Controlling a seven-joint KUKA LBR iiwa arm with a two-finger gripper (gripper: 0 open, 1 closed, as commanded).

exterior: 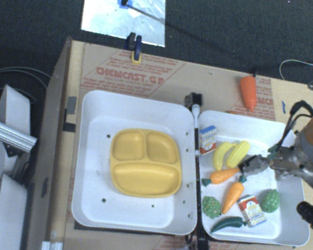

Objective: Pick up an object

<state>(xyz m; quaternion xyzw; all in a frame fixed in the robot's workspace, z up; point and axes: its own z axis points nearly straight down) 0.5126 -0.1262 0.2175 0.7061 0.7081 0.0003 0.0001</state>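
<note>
the arm comes in from the right over the right bin (289, 231), and its dark gripper (251, 163) sits low in the middle of that bin, just right of the corn cob (237, 153) and banana (222, 154). whether the pincer is spread or closed cannot be told from here, and nothing is visibly between its tips. just left of and below the gripper lies an orange carrot (223, 175), tilted; a second carrot (232, 197) lies nearer, beside a small red-and-white carton (252, 211). two green broccoli pieces (211, 206) (271, 201), a dark green pepper (227, 223) and a small milk carton (207, 138) share the bin. the left bin (87, 198) holds a yellow divided plate (144, 162). a third carrot (248, 91) lies on the cardboard beyond the bins.
</note>
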